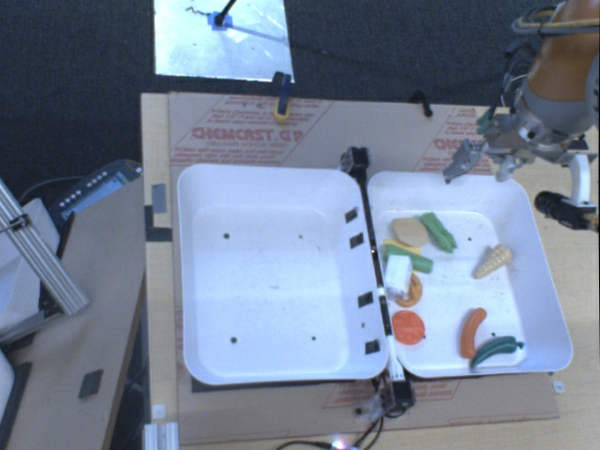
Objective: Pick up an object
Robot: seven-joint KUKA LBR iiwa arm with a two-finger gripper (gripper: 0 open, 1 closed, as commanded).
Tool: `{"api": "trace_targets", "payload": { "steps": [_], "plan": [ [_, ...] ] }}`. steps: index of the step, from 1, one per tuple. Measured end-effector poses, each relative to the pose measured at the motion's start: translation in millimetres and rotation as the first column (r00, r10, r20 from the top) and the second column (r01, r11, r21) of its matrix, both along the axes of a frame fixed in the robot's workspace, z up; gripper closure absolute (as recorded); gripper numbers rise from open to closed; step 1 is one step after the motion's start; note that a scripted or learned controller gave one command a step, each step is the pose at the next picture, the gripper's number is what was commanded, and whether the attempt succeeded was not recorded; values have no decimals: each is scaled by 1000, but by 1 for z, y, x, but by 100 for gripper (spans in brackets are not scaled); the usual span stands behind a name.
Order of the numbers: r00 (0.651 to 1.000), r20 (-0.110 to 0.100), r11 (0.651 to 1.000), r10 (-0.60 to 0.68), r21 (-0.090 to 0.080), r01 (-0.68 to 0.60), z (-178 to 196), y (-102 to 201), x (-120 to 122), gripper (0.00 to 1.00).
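Open jaws (485, 163) above right bin's far rim (441, 178), green pepper (438, 232) well below

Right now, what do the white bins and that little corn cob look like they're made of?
The bins look like thin molded plastic: smooth white walls, rounded corners, a soft sheen. The corn cob looks like a plastic toy, pale yellow and evenly colored, though it's too small to be sure.
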State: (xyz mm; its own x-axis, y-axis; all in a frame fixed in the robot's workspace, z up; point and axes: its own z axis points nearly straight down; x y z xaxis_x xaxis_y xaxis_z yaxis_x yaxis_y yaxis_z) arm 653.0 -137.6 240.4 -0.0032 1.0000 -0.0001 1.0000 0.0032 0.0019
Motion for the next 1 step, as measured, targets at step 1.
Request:
{"api": "trace_targets", "payload": {
  "steps": [1],
  "plan": [
    [1000,-5,1000,-2,1,2,-133,-3,-8,0]
  ]
}}
